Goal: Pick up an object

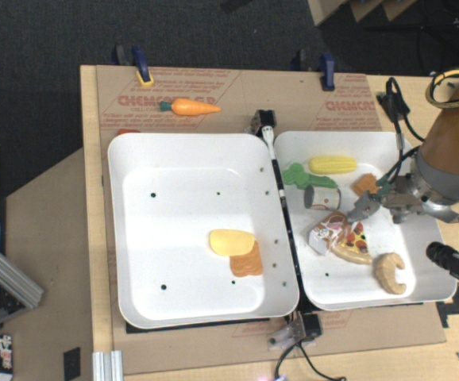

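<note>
Claw (362, 206) is hovered low over the right bin (420, 292); its state can't be told. Pizza slice (350, 240) is parked just at its 7 o'clock, so it should be centred before closing.

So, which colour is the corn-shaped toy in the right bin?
Yellow; the corn-shaped toy shows clearly in the camera view.

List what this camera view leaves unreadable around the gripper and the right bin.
- Gripper: fingers small and blurred in the camera view; open or shut is unclear.
- Small can-like object beside the green toy: too small to identify.
- Grey arm with orange band: cut off by the right edge.
- Orange piece behind the gripper: partly hidden by it.
</note>
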`<state>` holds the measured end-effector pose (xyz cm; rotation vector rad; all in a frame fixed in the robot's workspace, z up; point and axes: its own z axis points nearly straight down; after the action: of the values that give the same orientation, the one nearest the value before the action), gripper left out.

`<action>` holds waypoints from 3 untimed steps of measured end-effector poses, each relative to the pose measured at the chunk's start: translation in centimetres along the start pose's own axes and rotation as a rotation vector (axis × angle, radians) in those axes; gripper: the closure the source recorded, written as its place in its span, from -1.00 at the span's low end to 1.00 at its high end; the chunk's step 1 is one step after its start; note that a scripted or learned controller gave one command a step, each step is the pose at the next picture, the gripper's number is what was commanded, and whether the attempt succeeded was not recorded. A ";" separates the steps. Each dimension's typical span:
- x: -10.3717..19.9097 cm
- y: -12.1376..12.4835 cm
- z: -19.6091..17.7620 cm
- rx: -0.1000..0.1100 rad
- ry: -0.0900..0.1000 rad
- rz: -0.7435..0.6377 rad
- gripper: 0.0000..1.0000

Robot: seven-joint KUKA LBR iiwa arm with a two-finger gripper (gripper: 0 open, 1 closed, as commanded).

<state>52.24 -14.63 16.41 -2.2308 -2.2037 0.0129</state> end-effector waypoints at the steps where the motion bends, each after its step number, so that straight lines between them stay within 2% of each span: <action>1: 2.2 -2.7 5.6 -0.033 -0.002 -0.014 -1.00; 2: 2.2 -2.9 4.8 -0.026 0.001 -0.012 1.00; 3: -4.6 -4.4 7.2 -0.010 -0.002 -0.006 1.00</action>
<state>47.75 -19.22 9.23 -2.2299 -2.2168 0.0048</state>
